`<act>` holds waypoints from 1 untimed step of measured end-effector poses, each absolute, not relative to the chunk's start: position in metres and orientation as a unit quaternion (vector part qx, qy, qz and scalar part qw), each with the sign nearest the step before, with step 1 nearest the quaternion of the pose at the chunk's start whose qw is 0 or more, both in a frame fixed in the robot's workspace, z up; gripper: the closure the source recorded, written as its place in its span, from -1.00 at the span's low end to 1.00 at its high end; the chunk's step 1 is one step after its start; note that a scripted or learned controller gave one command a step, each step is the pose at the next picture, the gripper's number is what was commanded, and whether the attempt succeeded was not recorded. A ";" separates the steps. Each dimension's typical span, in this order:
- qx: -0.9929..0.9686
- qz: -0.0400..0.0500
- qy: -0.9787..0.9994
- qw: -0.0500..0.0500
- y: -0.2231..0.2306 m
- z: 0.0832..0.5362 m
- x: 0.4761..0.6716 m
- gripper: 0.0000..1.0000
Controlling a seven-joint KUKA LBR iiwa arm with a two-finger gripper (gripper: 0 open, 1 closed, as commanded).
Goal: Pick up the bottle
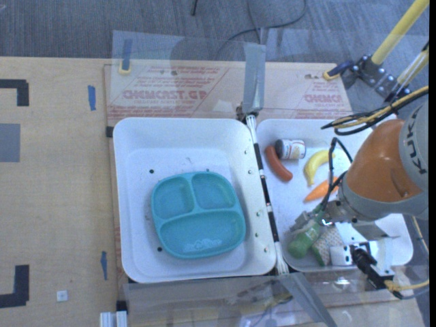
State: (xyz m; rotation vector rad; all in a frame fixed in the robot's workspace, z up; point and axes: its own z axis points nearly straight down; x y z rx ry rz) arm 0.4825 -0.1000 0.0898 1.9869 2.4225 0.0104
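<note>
Where the end effector (pixel 315 225) meets the bottle (pixel 303 240) | fingers' state unclear | sheet reads "CHEMCAST" (partly legible) (pixel 167 94)

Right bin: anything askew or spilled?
No spill. The green bottle lies tipped over at the near edge of the right bin, under the claw. A small jar lies on its side by the hot dog.

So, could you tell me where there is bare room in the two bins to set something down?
The left bin has bare floor along its back wall, behind the teal divided plate. The right bin is crowded: small jar, sausage, banana, carrot, and the gripper over the green bottle.
</note>
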 end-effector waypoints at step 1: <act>0.636 0.008 0.772 0.010 -0.101 0.102 0.487 1.00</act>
